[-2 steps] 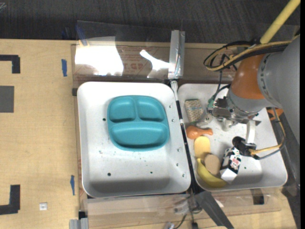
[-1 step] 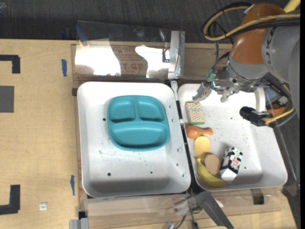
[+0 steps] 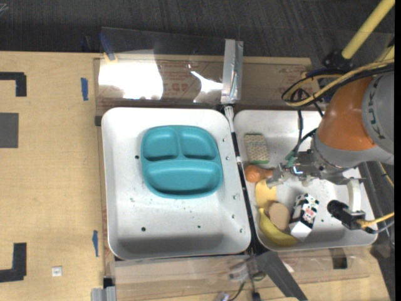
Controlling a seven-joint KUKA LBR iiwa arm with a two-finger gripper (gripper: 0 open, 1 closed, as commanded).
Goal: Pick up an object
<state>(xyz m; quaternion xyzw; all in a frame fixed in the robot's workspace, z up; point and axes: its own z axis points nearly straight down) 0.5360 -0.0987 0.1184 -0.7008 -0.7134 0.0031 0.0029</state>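
Note:
The right bin (image 3: 276, 121) holds several small objects. A tan-green scrub pad (image 3: 255, 147) lies near its back left. An orange ball (image 3: 253, 174) sits by the left wall. A yellow banana (image 3: 270, 229) curves along the front, with a tan round piece (image 3: 280, 216) on it. A black-and-white spotted toy (image 3: 306, 209) and a small white block (image 3: 301, 229) lie to the right of these. My gripper (image 3: 276, 172) is low in this bin, pointing left, just right of the orange ball and above the banana. The wrist hides the bin floor behind it.
The left bin (image 3: 119, 187) carries a teal divided plate (image 3: 182, 160) at its middle. A raised divider (image 3: 237, 168) separates the two bins. Cables (image 3: 326, 80) and the grey arm with its orange band (image 3: 348, 121) hang over the right bin's back right corner.

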